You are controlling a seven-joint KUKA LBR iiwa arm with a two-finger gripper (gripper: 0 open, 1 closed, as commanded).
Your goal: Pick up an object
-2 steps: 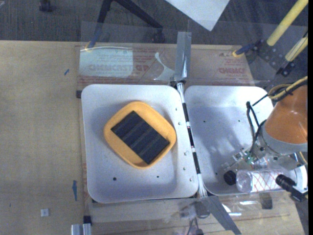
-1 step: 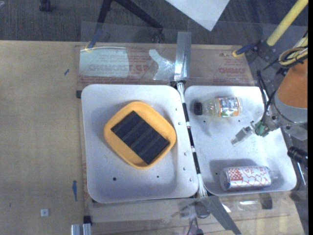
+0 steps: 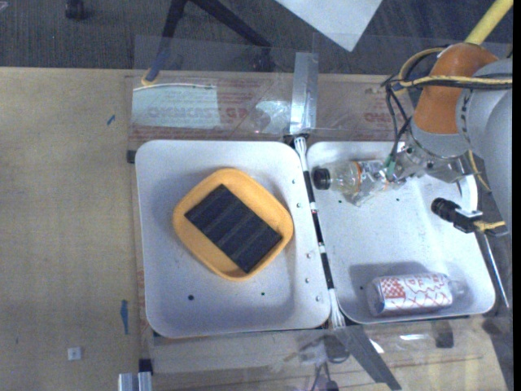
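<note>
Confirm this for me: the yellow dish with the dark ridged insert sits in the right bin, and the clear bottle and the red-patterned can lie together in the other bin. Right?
Not quite. The camera view shows the yellow dish with its dark ridged insert in the left bin, not the right. The clear bottle and the red-patterned can do lie together in the other bin, the right bin.

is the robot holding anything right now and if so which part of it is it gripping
It cannot be told. The gripper sits at the bottom end of a clear bottle lying in the right bin, but the view does not show a firm hold.
</note>
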